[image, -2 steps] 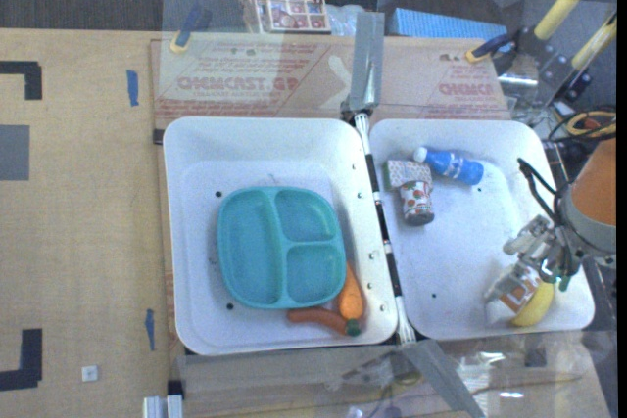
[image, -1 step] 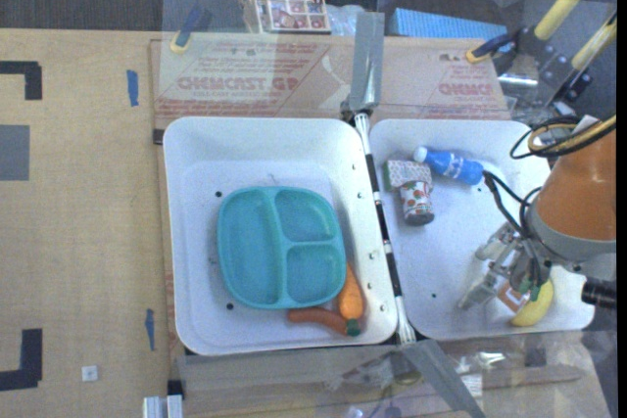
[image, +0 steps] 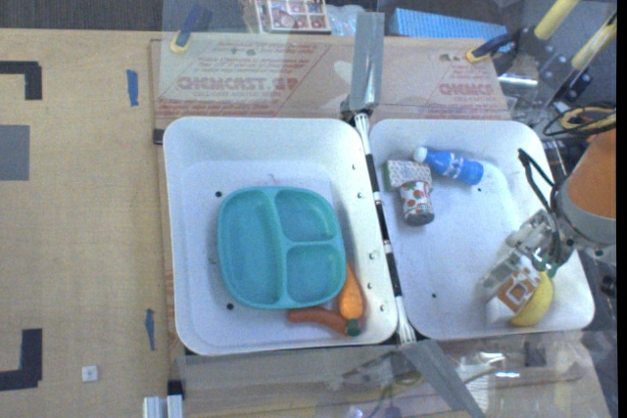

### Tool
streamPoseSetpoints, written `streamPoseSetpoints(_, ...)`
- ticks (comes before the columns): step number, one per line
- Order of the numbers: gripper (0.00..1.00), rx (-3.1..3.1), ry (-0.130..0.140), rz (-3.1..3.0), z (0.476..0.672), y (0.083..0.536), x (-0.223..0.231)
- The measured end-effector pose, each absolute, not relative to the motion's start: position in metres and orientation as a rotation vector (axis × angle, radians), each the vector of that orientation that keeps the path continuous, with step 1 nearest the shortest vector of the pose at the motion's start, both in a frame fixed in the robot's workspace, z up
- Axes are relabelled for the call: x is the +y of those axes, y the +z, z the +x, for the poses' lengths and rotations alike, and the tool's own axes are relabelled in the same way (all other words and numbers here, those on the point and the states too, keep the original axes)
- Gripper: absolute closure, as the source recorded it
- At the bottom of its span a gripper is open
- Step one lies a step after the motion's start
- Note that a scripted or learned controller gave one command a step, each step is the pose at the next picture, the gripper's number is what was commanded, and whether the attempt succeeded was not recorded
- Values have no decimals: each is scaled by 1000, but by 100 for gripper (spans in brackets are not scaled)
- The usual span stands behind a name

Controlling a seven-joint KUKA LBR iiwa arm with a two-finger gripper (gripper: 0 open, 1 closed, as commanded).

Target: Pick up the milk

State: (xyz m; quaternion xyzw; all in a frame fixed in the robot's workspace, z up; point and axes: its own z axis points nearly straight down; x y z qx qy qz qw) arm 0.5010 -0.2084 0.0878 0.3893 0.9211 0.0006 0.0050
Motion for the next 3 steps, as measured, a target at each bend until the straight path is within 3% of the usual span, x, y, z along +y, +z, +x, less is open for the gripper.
streamPoseSetpoints(1, 100, 2877, 2, 1215, 503, 100, -208)
streamPoseSetpoints(2, 0, 2877, 2, 1215, 503, 100, -208)
streamPoseSetpoints(3, 100, 2871, 3, 1213, 504, 110, -209)
